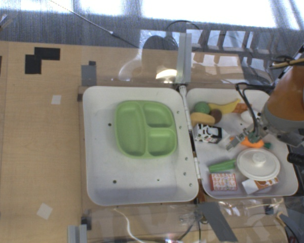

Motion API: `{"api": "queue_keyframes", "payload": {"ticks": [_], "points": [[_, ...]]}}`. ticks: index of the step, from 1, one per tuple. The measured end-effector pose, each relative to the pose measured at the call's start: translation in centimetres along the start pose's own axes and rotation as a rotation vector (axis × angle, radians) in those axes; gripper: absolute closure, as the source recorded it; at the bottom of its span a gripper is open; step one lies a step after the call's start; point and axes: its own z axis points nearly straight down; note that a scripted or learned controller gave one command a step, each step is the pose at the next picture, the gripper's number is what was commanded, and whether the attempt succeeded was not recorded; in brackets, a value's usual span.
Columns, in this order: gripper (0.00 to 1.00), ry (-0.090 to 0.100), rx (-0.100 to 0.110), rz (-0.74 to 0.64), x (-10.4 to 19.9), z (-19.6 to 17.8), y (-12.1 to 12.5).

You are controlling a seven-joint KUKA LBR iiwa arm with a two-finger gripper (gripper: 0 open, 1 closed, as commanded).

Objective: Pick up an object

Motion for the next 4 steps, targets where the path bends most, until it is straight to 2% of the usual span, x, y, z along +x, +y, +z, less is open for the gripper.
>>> {"api": "queue_keyframes", "payload": {"ticks": [1,2,3,4], "points": [[0.0,0.018,0.014,0.072,3.5,0.9,4.0],[0.0,0.038,0.059,0.325,-0.2,0.3,10.6],[0.0,0.016,0.026,0.458,-2.1,1.3,4.1],[0.0,0.031,0.02,0.47,0.0,0.8,-1.6]]}}
